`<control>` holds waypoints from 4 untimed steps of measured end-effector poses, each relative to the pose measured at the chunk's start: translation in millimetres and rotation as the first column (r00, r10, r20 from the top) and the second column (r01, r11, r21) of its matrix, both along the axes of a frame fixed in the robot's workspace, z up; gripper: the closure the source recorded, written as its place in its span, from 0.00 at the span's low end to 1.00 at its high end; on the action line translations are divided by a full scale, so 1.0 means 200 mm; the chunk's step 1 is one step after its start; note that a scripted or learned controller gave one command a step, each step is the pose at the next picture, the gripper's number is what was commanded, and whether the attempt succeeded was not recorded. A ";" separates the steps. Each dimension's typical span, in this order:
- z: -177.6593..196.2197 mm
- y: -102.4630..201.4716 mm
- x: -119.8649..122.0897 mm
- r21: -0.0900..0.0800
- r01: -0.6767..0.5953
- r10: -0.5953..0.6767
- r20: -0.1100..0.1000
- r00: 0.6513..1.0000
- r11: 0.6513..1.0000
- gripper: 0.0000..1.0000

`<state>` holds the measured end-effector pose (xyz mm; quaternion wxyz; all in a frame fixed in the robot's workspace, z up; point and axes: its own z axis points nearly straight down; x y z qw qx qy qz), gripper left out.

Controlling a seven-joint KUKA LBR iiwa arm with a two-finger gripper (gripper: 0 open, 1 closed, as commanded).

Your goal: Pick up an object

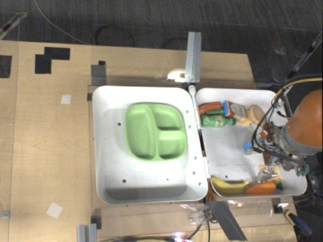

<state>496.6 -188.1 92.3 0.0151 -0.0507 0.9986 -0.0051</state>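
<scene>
Camera view from above shows you two white bins side by side on the counter (45,150). You can see the arm (305,122) come in from 3 o'clock, and its orange band is cut off by the picture's edge. The pincer (270,171) sits low in the right bin (227,155), near the 5 o'clock corner, under a tangle of wires. You cannot tell how far open it is or if it has hold of anything.

Right by it, along the bin's 6 o'clock wall, lie a banana (229,186) and a carrot (261,188), close together. At the 12 o'clock end you see a red sausage (210,107), a green bottle (218,120) and a small packet (237,111) packed tight; the things behind the wires are hard to make out. A little blue thing (248,146) peeks out beside the arm. The middle of this bin's floor is bare.

The left bin (108,150) holds a green tray (154,131) with white floor all around it.
</scene>
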 end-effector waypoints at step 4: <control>-0.01 0.09 0.03 -0.002 -0.397 0.397 -0.009 0.918 0.918 0.00</control>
